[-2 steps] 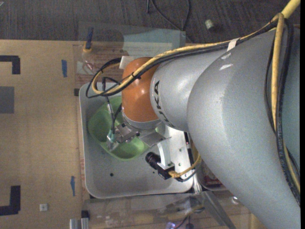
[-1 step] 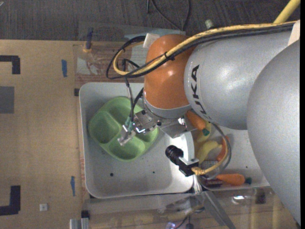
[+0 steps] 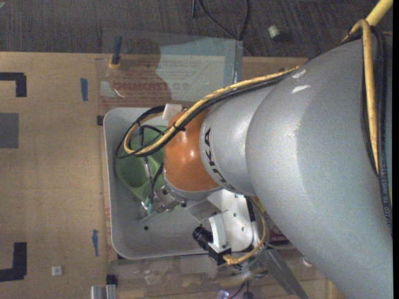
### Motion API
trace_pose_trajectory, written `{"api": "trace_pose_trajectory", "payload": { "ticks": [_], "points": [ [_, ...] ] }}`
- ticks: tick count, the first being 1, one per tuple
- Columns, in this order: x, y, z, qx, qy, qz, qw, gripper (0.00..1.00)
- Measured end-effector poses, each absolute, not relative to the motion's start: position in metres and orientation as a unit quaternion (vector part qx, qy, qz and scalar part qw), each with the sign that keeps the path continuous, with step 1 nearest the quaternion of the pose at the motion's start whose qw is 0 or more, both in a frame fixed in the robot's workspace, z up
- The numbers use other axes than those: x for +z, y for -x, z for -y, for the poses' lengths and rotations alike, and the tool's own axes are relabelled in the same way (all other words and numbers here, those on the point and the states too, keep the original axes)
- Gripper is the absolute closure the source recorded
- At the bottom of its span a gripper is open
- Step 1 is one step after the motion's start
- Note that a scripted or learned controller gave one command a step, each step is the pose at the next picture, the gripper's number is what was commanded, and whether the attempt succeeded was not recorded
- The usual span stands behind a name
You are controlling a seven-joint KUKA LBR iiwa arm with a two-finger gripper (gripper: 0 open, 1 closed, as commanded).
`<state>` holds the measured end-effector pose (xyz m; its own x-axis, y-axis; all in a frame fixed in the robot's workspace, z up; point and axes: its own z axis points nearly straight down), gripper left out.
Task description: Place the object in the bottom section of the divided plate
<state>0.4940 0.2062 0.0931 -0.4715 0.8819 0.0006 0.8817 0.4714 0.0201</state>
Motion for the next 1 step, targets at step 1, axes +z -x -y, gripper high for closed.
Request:
{"api": "trace_pose_trajectory", "payload": {
  "ticks": [1],
  "points": [
    [0.0968, -0.4902, -0.2122, 0.0215, -0.703, -0.711, 0.008, 0.00]
  ]
}}
